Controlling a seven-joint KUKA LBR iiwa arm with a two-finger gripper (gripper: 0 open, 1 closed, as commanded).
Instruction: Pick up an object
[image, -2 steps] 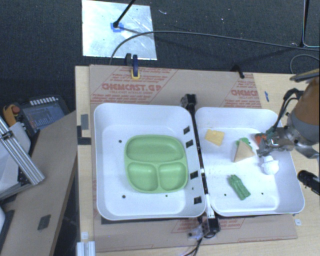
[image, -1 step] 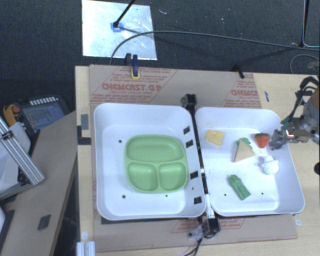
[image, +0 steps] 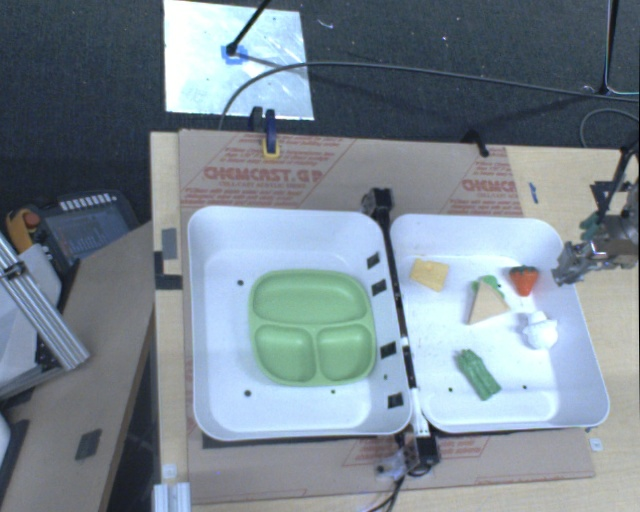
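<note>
Lighting was pretty even and bright, kind of a cool tint. Both white bins were blown out near their rims, and shadows stayed soft. The whole frame was a bit grainy and soft, mushiest around the claw.

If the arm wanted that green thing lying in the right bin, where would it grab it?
Probably across the middle of the green piece, coming straight down from above. It lies flat and slanted on the floor of the right bin, long and narrow, so the fingers would best close over its short width. It lies apart from the other pieces, leaving room on both long sides.
</note>
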